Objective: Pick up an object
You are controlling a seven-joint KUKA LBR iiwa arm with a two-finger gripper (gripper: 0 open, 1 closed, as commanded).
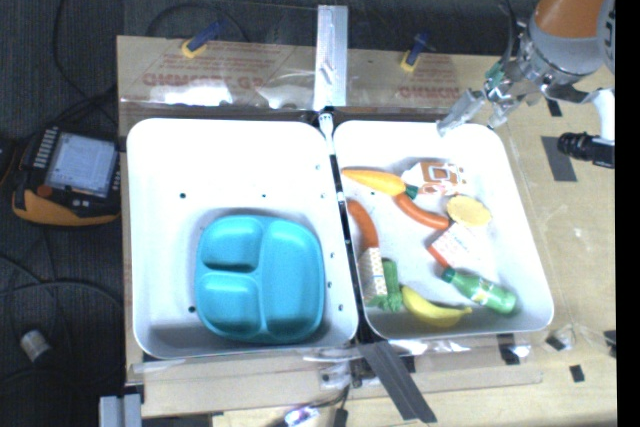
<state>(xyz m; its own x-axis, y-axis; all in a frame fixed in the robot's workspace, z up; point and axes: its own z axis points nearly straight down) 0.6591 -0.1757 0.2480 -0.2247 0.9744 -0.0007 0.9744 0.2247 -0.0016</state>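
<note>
My gripper [472, 115] hangs over the far edge of the right bin [520, 215], above its back right corner. Its two fingers are spread apart, open, with nothing between them. Below it in that bin lie several toy foods: a yellow-orange piece [372, 181], a white and orange box [436, 175], a red sausage [424, 213], a yellow disc [468, 210], a white and red packet [460, 245], a green bottle [483, 291], a banana [432, 308], a pale ribbed cob [372, 271] and an orange-red stick [364, 223]. None of them touches the gripper.
A blue divided tray [262, 277] lies in the left bin [160, 175]. A metal divider post [331, 55] stands behind the seam between the bins. A clear plastic sheet [230, 75] lies on the board behind the bins. A small device [70, 170] sits left of the bench.
</note>
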